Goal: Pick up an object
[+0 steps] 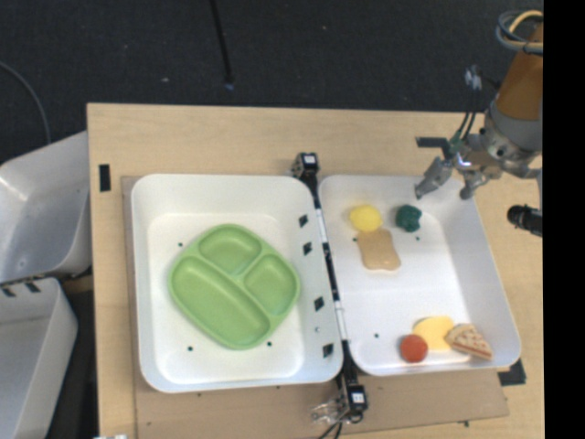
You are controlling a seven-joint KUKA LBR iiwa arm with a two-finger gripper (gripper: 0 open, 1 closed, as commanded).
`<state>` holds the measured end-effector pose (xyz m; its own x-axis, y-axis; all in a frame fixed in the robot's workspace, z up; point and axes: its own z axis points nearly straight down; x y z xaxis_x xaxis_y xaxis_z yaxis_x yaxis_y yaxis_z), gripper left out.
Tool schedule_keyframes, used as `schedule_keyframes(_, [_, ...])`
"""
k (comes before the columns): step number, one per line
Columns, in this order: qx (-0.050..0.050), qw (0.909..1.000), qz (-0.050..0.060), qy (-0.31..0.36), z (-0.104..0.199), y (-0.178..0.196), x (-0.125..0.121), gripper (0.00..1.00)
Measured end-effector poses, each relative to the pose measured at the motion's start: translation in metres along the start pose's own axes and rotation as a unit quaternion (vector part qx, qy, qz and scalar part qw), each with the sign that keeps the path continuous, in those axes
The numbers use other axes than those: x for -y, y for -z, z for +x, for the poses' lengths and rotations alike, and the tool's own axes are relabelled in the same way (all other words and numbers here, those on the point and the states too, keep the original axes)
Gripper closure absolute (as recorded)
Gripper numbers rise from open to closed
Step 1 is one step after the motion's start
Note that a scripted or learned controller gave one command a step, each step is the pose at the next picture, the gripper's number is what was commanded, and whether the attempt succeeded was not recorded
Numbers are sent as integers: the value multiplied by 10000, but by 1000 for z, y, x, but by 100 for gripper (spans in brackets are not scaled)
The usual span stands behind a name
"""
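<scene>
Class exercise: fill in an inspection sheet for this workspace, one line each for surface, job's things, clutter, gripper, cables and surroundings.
Surface: wooden bench bearing a left bin and a right bin, side by side.
Job's things: in the right bin, yellow ball, green piece and tan slab near the far end; red ball, yellow disc and pizza slice at the near end.
Clutter: green divided plate in the left bin.
Gripper: gripper open, holding nothing, above the right bin's far right corner.
Cables: black cable on the dark floor beyond the bench.
Surroundings: white box left of the bench.
</scene>
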<state>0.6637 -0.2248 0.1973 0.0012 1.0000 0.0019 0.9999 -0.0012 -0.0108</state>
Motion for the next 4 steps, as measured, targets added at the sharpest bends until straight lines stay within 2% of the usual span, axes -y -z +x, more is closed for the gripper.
schedule_keyframes(1, [15, 10000, -56, 16, 0, 7, -3, 0])
schedule_keyframes(3, [11, 10000, -29, 36, 6, -94, 0, 0])
schedule_keyframes(4, [33, 10000, -54, 52, 5, -80, -1, 100])
